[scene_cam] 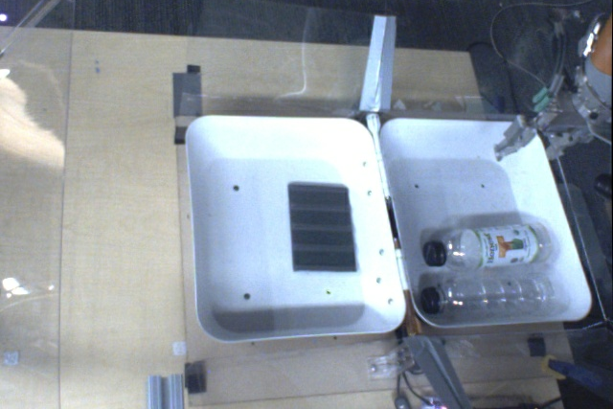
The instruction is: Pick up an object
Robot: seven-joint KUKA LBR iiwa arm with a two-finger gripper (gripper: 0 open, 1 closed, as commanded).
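Two clear plastic bottles lie on their sides in the right bin [450,158], black caps pointing left. The labelled bottle [490,246] rests just behind the plain bottle [487,296], which lies against the bin's front wall. A dark ribbed rectangular block [321,225] lies flat in the middle of the left bin [230,158]. My gripper [533,140] hangs over the back right corner of the right bin, well behind the bottles. It is open, with nothing between its fingers.
The arm [594,81] comes in from the upper right, trailing cables. A metal post [378,62] stands behind the seam between the bins. Clear panels stand at the bench's left side and back. The wooden bench [105,235] surrounds both bins.
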